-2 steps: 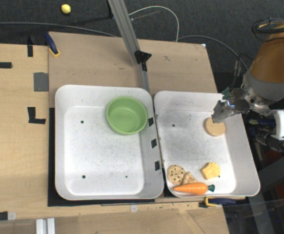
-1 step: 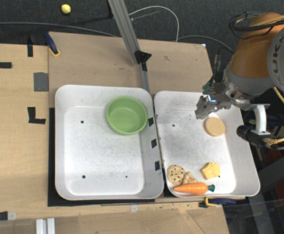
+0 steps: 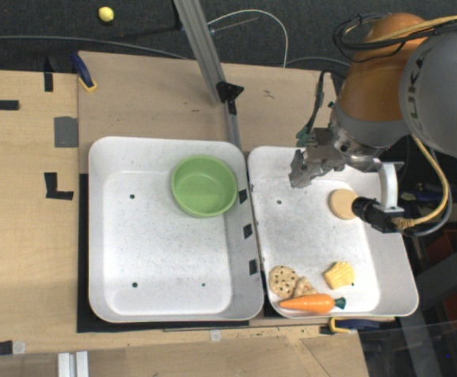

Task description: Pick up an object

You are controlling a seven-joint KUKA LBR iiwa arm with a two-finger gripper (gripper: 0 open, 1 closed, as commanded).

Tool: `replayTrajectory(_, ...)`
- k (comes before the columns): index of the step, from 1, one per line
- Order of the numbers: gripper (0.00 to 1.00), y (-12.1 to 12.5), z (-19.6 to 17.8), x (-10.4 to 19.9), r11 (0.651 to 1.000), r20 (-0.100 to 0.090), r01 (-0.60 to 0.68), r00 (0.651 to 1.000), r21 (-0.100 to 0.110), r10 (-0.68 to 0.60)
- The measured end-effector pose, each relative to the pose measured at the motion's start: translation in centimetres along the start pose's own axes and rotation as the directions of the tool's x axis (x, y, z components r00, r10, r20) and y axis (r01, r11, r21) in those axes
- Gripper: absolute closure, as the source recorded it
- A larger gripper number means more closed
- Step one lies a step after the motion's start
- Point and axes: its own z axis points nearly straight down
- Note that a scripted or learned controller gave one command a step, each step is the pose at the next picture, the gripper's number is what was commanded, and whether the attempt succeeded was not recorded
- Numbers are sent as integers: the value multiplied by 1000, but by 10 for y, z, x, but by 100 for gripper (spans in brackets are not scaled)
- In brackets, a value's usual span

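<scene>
Camera view: pincer over right bin; can't tell its opening.

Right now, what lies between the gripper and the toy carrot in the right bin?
In the camera view, bare white bin floor runs from the gripper down to the cracker, which lies just above the carrot.
</scene>
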Motion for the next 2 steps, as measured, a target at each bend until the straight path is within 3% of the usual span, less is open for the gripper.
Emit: replayTrajectory(2, 100, 20, 16, 101, 1000, 0, 1, 1000, 0, -1)
